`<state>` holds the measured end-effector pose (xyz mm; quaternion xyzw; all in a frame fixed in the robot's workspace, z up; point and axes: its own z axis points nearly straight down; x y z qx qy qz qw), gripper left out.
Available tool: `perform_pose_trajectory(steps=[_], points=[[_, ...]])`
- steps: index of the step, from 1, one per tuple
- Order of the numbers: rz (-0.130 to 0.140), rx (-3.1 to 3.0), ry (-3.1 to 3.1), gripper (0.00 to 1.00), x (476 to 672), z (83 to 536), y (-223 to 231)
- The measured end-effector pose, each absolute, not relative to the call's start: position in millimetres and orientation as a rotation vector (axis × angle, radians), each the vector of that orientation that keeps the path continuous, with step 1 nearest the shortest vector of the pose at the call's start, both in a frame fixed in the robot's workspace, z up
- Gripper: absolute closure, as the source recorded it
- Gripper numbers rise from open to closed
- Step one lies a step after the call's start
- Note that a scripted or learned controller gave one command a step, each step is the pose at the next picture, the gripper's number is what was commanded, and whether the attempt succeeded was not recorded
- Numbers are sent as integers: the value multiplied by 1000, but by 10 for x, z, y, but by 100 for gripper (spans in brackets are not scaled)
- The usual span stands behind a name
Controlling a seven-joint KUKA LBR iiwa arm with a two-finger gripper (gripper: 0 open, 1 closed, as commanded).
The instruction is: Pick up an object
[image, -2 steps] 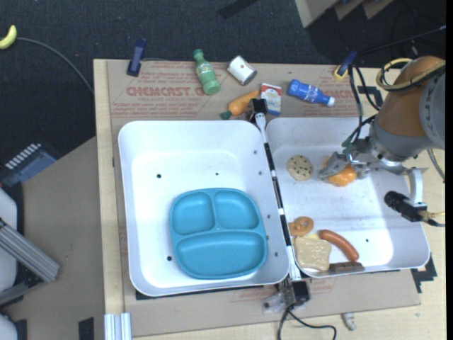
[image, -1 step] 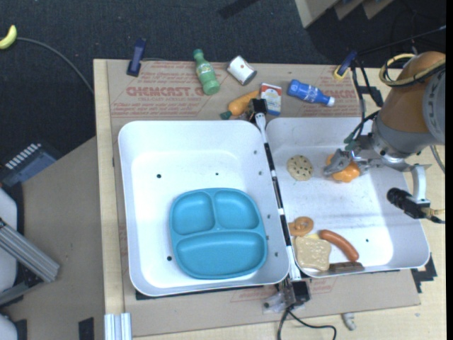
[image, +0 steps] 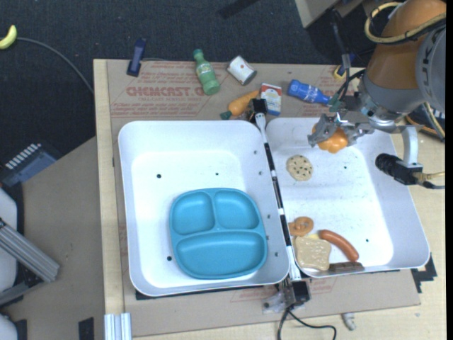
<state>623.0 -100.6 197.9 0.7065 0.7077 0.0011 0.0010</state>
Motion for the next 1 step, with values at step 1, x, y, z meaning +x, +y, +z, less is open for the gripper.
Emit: perform_pose_trajectory(steps=[1], points=[[-1,2222,2224,100,5704,2176,-572]])
